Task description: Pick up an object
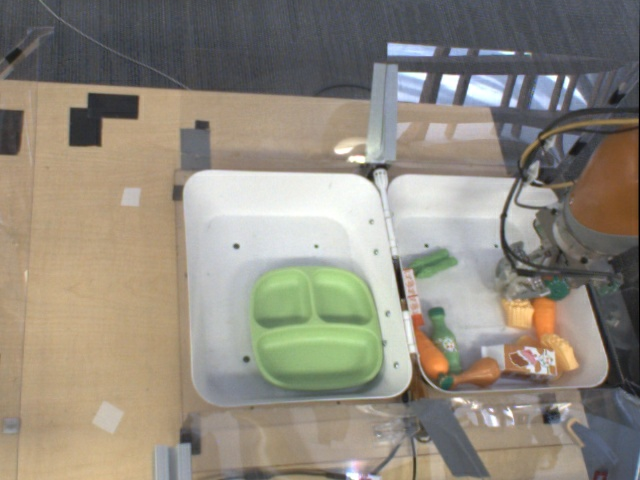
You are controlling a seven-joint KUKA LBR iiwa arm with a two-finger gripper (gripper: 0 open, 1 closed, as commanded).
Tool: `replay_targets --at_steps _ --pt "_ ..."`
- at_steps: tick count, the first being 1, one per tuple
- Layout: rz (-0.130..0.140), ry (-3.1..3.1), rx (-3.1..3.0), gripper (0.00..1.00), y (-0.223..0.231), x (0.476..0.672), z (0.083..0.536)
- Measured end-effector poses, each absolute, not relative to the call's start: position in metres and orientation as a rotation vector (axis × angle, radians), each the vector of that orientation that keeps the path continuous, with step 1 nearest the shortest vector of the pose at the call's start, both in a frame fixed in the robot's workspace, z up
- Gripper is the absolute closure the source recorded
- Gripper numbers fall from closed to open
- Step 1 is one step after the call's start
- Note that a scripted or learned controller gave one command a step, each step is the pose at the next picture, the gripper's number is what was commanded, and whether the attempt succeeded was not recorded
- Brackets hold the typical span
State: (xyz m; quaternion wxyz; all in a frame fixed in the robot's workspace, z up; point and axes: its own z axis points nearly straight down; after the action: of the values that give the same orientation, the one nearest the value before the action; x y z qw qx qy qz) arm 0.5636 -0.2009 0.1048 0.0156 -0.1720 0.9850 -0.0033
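My gripper [523, 282] is low in the right bin [455, 213], near its right side, under the arm's orange band [610, 190]. It hovers just over a yellow block [517, 314] and an orange piece [544, 318]; a small teal item [556, 290] lies beside it. Along the bin's front lie a green bottle [442, 332], an orange carrot [430, 354], a brown-orange piece [474, 373], a printed packet [528, 359] and a yellow-orange piece [563, 351]. A green pod [433, 264] lies alone near the divider.
The left bin [230, 218] holds a green divided plate [316, 328] at its front. A metal post [381, 118] stands behind the wall between the bins. Black cables [520, 193] loop off the wrist over the right bin's back.
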Motion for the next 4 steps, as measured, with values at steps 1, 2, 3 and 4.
replay_targets --at_steps 1,2,3,4 --pt "-0.012 3.084 -0.474 1.0 -0.167 0.569 0.246" --pt "-0.006 3.085 -0.497 1.0 -0.158 0.653 0.303" --pt "-0.005 3.11 -0.317 1.0 -0.165 0.671 0.355" --pt "-0.007 3.098 -0.317 1.0 -0.164 0.672 0.369"
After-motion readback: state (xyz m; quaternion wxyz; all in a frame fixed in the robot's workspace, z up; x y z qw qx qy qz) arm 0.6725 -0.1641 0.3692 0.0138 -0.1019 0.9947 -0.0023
